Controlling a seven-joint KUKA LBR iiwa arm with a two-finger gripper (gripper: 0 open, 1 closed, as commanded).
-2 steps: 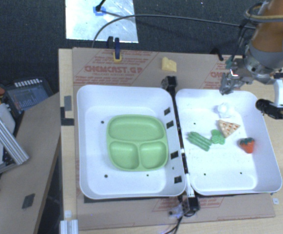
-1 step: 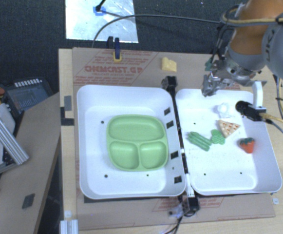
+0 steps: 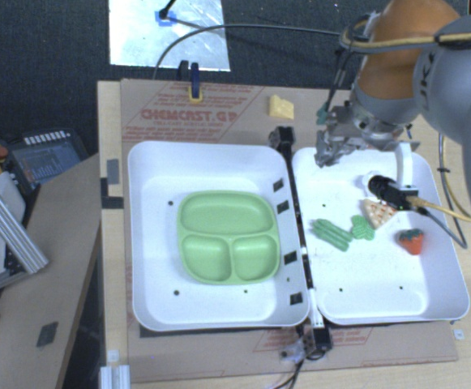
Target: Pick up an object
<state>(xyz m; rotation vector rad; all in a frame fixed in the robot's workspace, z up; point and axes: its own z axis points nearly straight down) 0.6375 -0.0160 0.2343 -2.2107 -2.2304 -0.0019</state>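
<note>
In the right bin (image 3: 381, 298) lie a green toy vegetable (image 3: 338, 233), a tan wedge like a pizza slice (image 3: 378, 212) and a red strawberry-like toy (image 3: 412, 241). My gripper (image 3: 329, 154) hangs over the bin's far left part, above and behind the green toy. I see nothing between its fingers. The fingertips are small and dark against the bin, so their spacing is unclear.
The left bin (image 3: 154, 177) holds a light green divided plate (image 3: 224, 237). A yellow block (image 3: 281, 106) lies on the cardboard behind the bins. A black divider (image 3: 293, 217) runs between the bins. A handheld device (image 3: 44, 159) sits at the far left.
</note>
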